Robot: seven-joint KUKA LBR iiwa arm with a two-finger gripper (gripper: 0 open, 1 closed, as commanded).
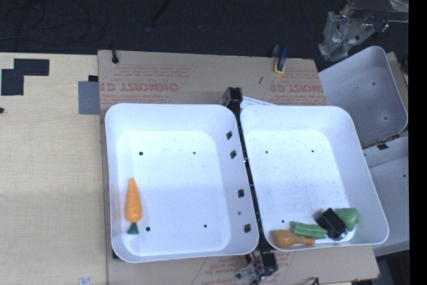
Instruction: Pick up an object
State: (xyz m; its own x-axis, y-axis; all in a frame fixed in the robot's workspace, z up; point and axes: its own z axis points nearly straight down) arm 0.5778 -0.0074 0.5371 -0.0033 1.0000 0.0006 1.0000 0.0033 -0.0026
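An orange carrot (133, 201) with a small green stem end lies in the left bin (167, 118), near its front left corner. In the right bin (300, 117), several small objects huddle at the front right: a black block (331, 223), a green piece (348, 216) behind it, a green pod-shaped piece (307, 230), and an orange pear-shaped piece (291, 239). My gripper (339, 37) hangs high at the upper right, beyond the back of the right bin and well away from all objects. Nothing shows between its fingers.
A grey metal plate (367, 87) sits to the right of the right bin. A yellow and blue clip (280, 63) stands on the cardboard behind the bins. A black divider bracket (240, 163) runs between the two bins.
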